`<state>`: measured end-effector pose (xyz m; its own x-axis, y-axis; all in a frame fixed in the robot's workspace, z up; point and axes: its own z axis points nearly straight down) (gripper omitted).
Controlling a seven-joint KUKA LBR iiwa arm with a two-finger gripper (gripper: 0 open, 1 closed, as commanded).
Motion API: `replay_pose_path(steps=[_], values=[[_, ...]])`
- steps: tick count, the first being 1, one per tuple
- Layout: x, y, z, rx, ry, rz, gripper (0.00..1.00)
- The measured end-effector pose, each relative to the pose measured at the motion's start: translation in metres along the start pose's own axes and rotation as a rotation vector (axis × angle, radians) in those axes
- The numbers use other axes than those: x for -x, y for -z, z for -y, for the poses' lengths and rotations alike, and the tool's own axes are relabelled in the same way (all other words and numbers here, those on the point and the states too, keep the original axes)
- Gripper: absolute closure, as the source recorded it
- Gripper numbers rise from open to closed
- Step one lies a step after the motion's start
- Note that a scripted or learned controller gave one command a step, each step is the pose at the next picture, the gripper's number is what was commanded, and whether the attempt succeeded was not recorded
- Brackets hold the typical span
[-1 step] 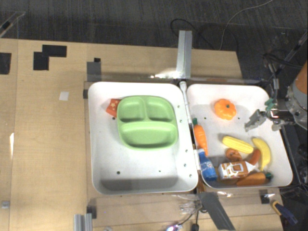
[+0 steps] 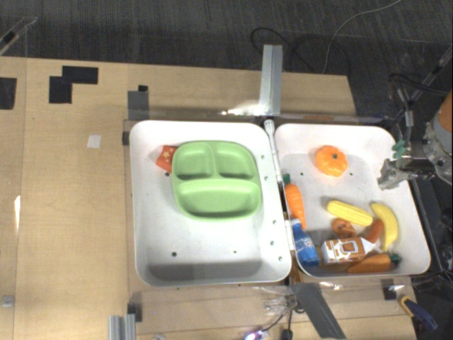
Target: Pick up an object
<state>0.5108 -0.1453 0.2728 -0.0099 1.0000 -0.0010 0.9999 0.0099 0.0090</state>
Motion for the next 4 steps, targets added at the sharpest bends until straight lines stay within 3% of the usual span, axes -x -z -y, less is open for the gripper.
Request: replay_pose_path(steps=[1, 2, 3, 4], values=[[0.0, 0.03, -0.056, -0.004, -0.183, 0.0, 1.0], [0.0, -0.042, -0.024, -0.007, -0.088, 0.0, 1.0], [-0.023, -0.115, -0.08, -0.008, -0.433, 0.001, 1.0], [-0.023, -0.114, -0.08, -0.008, -0.433, 0.001, 0.0]])
